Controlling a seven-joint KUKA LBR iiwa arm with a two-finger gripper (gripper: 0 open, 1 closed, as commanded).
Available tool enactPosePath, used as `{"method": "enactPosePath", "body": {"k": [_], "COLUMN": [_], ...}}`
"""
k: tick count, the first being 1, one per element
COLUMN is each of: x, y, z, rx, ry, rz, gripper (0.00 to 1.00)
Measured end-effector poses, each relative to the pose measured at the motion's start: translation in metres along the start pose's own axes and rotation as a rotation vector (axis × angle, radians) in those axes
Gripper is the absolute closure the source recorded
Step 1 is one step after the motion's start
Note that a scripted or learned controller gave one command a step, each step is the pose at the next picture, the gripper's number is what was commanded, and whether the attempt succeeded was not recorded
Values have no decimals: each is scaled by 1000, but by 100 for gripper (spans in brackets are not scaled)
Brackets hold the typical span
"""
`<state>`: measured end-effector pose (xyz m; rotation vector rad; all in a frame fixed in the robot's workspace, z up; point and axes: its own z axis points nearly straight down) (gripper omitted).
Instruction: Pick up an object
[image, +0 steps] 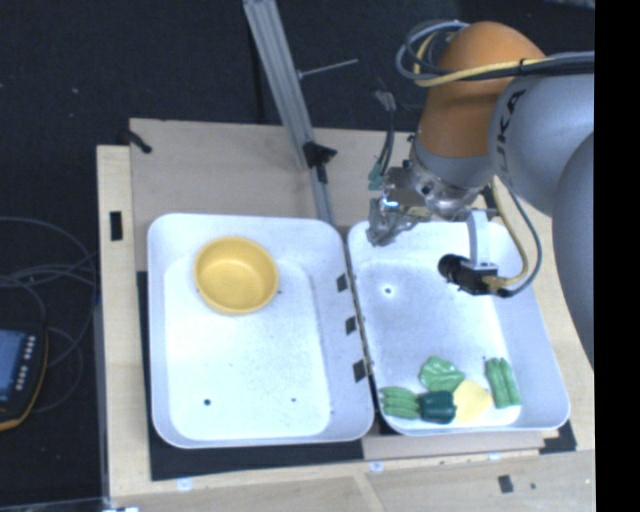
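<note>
Small soft-looking pieces are being kept at the near edge of the right bin (520, 340): a pale green leafy piece (441, 374), a yellow piece (472, 401), a dark green block (436, 407), and two green pods (400, 401) (502, 382). The gripper (383, 228) is being held over that bin's far left corner, well apart from them. A yellow bowl (236, 275) is being held in the left bin (250, 400).

Tool (384, 228) low, perhaps tilted left
</note>
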<state>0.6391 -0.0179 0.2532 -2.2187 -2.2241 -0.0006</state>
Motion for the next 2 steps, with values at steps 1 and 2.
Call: {"method": "enactPosePath", "body": {"k": [1, 2], "x": [44, 90], "y": [-28, -44], "z": [0, -7], "rx": [-1, -1], "ry": [1, 1], "rz": [-1, -1], "gripper": [100, 100]}}
